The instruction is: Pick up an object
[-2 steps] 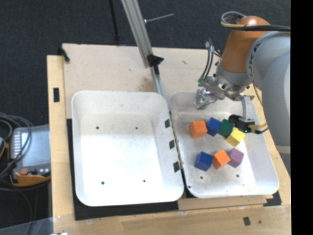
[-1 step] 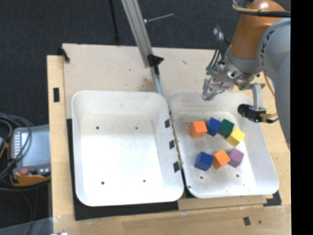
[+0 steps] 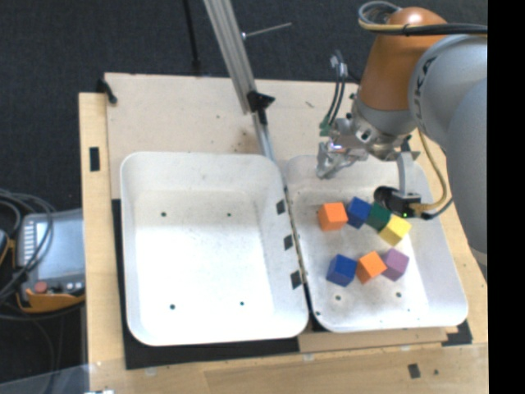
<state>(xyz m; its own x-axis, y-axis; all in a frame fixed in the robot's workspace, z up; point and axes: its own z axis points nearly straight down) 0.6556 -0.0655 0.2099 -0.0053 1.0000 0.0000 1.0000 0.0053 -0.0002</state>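
Dark carpet surrounded the bench (image 3: 164, 105), a pale board carrying two shallow white bins side by side. My gripper (image 3: 332, 161) hung over the far rim of the right bin (image 3: 435, 302), toward 12 o'clock of that bin, below the orange band (image 3: 394, 64) and the grey arm (image 3: 459, 80) entering from 3 o'clock. I could not tell from this view how far the jaws stood apart, and nothing was visible between them.

From the gripper outward, the nearest object was an orange cube (image 3: 332, 216), lying toward 6 o'clock of the gripper on the bin floor. Just beside it at 3 o'clock sat a blue cube (image 3: 358, 212), then a green cube (image 3: 378, 217), then a yellow cube (image 3: 394, 230), the four forming a close row. A black fitting (image 3: 398, 199) on the arm's cable hung just above the green and yellow cubes.

Nearer the camera, toward 6 o'clock of that row, lay a second group: a second blue cube (image 3: 341, 269), a second orange cube (image 3: 371, 265) and a purple cube (image 3: 395, 263), close together.

At 9 o'clock of the right bin sat the left bin (image 3: 139, 179), its floor speckled. A metal rail (image 3: 234, 48) rose at a slant from between the bins toward 12 o'clock. A handheld control unit (image 3: 49, 261) with cables lay off the bench at 9 o'clock.
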